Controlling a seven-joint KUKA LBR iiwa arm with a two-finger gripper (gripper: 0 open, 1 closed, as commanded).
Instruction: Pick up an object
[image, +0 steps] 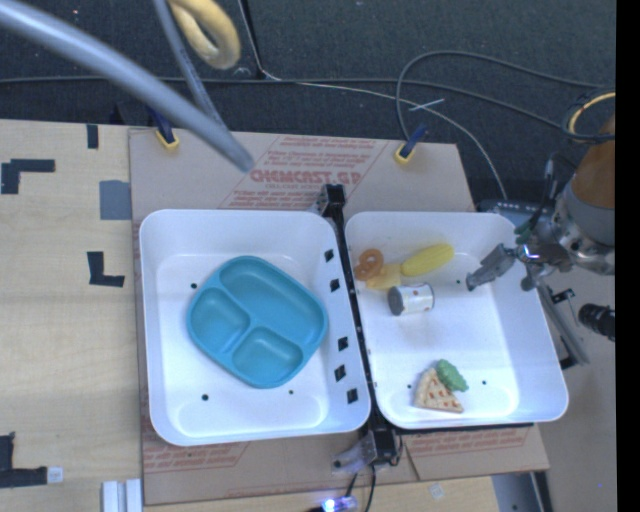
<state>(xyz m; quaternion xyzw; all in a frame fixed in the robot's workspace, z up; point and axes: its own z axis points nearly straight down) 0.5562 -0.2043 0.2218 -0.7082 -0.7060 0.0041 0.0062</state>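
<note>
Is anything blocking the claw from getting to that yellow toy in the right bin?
Nothing visible does. The claw hangs over the right bin near its right wall, and the yellow toy lies to its left with bare bin floor between them.

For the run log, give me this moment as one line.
gripper: over right bin's right edge, holding nothing | right bin: corn, pretzel, cylinder, sandwich

A blue divided plate (258, 320) sits in the left bin (160, 330). In the right bin (530, 370), a yellow corn cob (427, 260), a pretzel (371, 263) and a grey can (411, 298) cluster toward eleven o'clock; a toy pizza slice (440, 390) lies at six. The gripper (492, 268) hovers at the bin's two o'clock edge.
</note>
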